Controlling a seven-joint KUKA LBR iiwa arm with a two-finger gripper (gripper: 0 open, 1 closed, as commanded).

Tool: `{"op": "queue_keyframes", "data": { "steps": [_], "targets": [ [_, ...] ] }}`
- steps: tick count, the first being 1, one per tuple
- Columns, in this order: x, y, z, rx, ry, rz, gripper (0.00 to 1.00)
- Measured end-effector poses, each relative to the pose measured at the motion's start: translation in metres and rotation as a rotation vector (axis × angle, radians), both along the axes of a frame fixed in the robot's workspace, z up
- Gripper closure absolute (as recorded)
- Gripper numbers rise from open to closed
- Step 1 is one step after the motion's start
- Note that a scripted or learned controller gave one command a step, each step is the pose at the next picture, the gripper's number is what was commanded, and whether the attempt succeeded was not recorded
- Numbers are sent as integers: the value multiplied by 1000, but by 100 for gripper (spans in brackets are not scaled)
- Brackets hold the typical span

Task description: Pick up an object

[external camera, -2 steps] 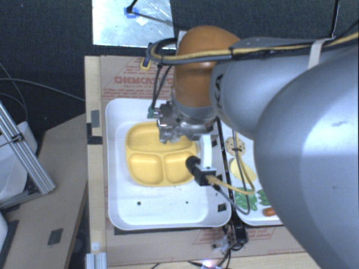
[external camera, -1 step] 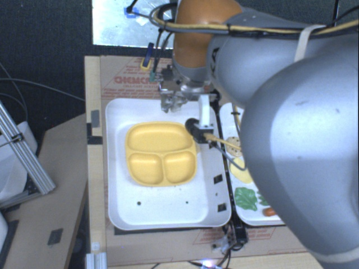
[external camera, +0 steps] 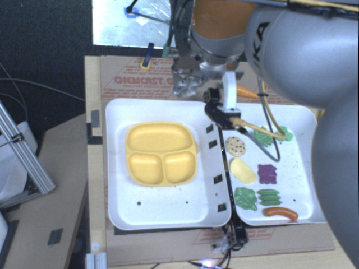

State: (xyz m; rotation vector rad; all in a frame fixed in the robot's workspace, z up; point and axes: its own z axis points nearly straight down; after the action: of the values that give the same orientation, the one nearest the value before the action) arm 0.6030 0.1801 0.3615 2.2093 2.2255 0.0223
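Observation:
My gripper [external camera: 187, 86] hangs over the back rim of the left bin [external camera: 118, 150], near the corner where the two bins meet. No object shows in it. A yellow three-compartment tray [external camera: 161, 153] lies in the left bin. The right bin [external camera: 305, 167] holds toy foods: a speckled cookie [external camera: 235, 145], a pale yellow piece [external camera: 243, 171], purple grapes [external camera: 267, 174], a green leafy piece [external camera: 245, 198], green pods [external camera: 269, 195], a red-orange sausage [external camera: 280, 212], a light green piece [external camera: 279, 134] and an orange carrot [external camera: 247, 92] at the back.
The grey arm covers the right bin's back right and the view's right side. A cardboard sheet [external camera: 134, 77] lies under both bins. A small blue-and-yellow item [external camera: 147, 56] rests on it behind the left bin. Metal framing [external camera: 22, 156] stands at the left.

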Motion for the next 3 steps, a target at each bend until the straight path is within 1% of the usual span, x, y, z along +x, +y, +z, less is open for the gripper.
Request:
{"op": "queue_keyframes", "data": {
  "steps": [1,2,3],
  "targets": [
    [54,-31,-99,-8,16,-10,100],
    [54,60,-177,-4,18,4,100],
    [-48,47,-136,-5,18,-6,100]
  ]
}}
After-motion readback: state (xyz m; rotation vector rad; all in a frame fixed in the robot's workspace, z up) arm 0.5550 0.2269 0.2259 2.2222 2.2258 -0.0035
